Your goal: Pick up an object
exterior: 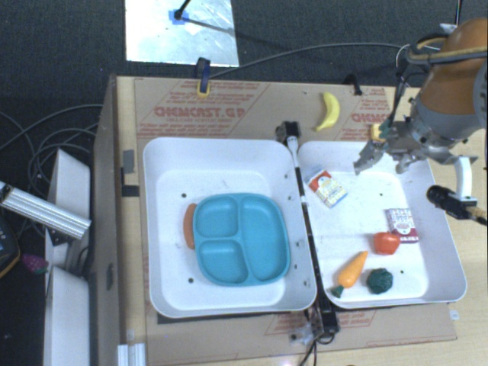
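In the right bin (435,280) lie a red-and-white carton (326,187), a dark red packet (401,223), a red tomato (386,242), an orange carrot (351,269) and a green broccoli piece (380,280). My gripper (383,162) hangs over the bin's far edge, up and to the right of the carton. Its fingers are spread open and hold nothing. The orange-banded arm (454,75) comes in from the upper right.
The left bin (171,166) holds a blue divided plate (240,237) with a brown sausage (188,225) at its left side. A yellow banana (329,111) lies on the board behind the bins. A black clamp (290,132) sits at the bins' shared far corner.
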Action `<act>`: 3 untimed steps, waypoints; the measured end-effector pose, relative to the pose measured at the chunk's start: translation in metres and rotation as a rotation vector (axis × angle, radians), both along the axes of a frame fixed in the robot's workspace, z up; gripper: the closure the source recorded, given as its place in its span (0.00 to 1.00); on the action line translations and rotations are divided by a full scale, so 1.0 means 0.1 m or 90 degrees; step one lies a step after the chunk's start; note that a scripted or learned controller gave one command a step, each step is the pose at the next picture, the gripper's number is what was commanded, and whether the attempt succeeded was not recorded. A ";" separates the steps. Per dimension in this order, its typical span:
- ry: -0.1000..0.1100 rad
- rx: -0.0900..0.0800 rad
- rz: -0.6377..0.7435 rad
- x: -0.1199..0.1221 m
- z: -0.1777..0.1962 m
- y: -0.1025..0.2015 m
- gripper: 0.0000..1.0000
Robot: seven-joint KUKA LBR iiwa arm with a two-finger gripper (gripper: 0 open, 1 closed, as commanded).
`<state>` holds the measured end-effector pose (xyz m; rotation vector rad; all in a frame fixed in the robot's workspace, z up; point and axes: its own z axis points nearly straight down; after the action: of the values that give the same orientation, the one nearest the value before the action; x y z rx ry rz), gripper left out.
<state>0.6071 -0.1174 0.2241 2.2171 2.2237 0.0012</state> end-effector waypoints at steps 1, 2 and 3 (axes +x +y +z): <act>0.002 0.000 -0.002 -0.74 -1.04 -0.43 0.00; 0.000 0.000 -0.001 -1.03 -1.40 -0.35 0.00; -0.002 0.000 -0.001 -1.02 -1.29 -0.35 1.00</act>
<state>0.5054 -0.1527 0.0947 2.2170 2.2211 0.0046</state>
